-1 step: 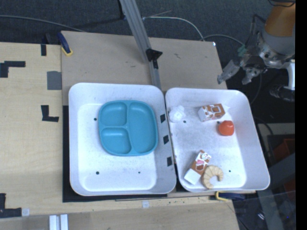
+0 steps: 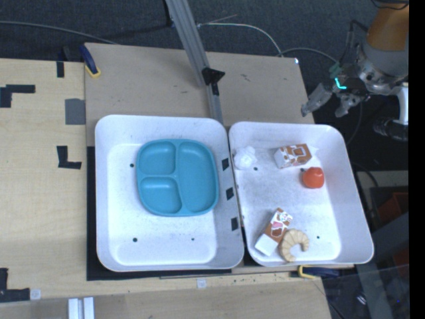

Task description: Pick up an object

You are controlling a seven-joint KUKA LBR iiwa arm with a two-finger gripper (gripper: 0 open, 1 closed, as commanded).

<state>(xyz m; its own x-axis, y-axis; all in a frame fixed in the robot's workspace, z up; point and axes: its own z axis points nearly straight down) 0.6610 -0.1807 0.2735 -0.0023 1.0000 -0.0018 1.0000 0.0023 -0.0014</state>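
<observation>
- Croissant (image 2: 293, 242) at the right bin's (image 2: 355, 205) near edge, touching a small carton (image 2: 277, 226)
- Red ball (image 2: 313, 177) mid-bin; second carton (image 2: 293, 155) and clear cup (image 2: 245, 158) behind it
- Blue tray (image 2: 177, 177) in the left bin (image 2: 113, 198)
- Claw (image 2: 330, 100) beyond the right bin's far corner, above the counter (image 2: 146, 85); fingers spread, pinching nothing

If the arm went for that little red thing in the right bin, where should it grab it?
Probably from straight above, closing across the red object's middle. It looks small and rounded, and it sits apart from the brown-and-white carton beside it, with bare bin floor on its other sides, so fingers could drop in on either side. The end effector is up past the bin's far right corner.
</observation>
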